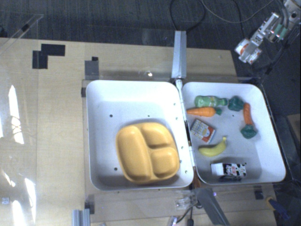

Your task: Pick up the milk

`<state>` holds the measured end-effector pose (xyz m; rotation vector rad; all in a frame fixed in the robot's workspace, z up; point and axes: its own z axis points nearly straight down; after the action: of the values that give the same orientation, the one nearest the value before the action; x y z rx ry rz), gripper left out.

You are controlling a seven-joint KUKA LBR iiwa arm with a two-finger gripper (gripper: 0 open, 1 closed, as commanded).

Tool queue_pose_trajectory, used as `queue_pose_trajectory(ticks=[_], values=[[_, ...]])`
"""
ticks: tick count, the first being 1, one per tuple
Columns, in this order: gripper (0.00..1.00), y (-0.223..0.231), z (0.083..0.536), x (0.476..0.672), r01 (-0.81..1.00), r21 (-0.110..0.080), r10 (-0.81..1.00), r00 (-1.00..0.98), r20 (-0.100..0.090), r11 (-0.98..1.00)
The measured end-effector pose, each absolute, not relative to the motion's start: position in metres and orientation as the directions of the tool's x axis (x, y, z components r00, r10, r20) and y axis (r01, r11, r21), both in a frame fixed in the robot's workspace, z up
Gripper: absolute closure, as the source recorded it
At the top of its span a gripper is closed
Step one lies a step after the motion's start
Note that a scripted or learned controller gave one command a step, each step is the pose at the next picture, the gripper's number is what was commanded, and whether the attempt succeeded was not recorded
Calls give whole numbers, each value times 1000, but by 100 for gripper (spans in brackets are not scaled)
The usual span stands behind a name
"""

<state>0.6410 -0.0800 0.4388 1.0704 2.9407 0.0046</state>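
Camera view, from above at a slant: two white bins side by side on a wooden bench. Left bin [96, 126] holds a yellow tray [147, 151] with three compartments, lying toward 5 o'clock of the bin floor. Right bin [270, 126] holds the loose items. Milk [229, 170], a small white carton with black patches, lies on its side at 6 o'clock of that bin, near the front wall. Banana [213, 148] lies just above the milk, apart from it. Red card [202, 130] sits at 9 o'clock, near the dividing wall, with a carrot [201, 111] beyond it. Green bottle [210, 101] lies on its side at 11 o'clock. Teal-and-orange toy [246, 117] runs down the 2 o'clock side. Gripper [248, 50] is at 1 o'clock, outside the bin and beyond its far wall, well apart from the milk; whether its fingers are parted cannot be told, and nothing is seen held.
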Motion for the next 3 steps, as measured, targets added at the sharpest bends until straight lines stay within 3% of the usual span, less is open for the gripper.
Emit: queue_pose_trajectory(ticks=[1,2,3], values=[[100,-27,294,656,609,5,609,-793,-6,793],[100,-42,420,658,553,6,553,-833,-10,833],[100,-99,438,639,442,4,442,-897,-12,897]])
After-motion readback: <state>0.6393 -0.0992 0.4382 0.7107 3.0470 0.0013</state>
